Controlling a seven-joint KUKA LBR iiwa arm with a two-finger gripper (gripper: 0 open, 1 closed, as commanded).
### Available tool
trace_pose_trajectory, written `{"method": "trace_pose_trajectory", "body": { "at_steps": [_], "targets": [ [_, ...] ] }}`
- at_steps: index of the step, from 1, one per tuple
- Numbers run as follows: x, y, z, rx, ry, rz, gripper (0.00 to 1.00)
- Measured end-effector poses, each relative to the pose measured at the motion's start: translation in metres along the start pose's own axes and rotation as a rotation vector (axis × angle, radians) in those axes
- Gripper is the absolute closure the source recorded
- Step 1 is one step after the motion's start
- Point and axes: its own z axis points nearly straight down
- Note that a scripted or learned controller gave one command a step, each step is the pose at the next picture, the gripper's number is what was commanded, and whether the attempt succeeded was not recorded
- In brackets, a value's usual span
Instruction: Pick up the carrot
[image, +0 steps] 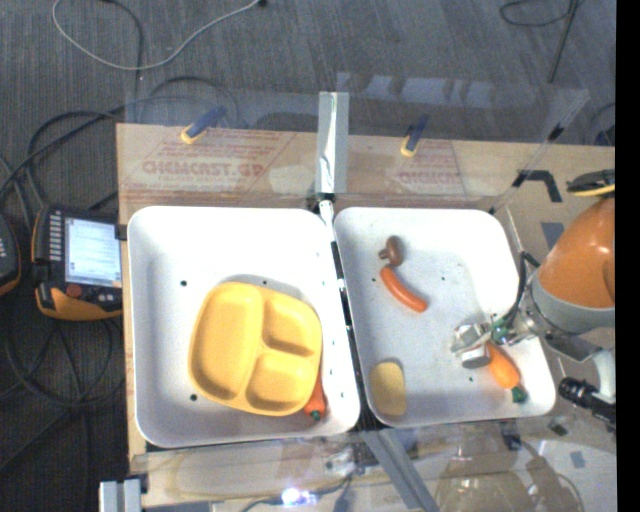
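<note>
The silver two-finger gripper (478, 340) is sitting beside the small orange carrot (504, 370), near the right white bin's (440, 225) right edge; I cannot tell how its fingers are standing.

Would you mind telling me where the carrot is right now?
The carrot lies in the right bin, near its lower right corner, right beside the gripper.
</note>
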Motion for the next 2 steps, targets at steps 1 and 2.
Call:
{"method": "trace_pose_trajectory", "body": {
  "at_steps": [1, 2],
  "targets": [
    [-0.023, 0.079, 0.005, 0.014, 0.005, 0.103, 1.00],
    [-0.015, 0.031, -0.101, 0.039, 0.007, 0.293, 1.00]
  ]
}}
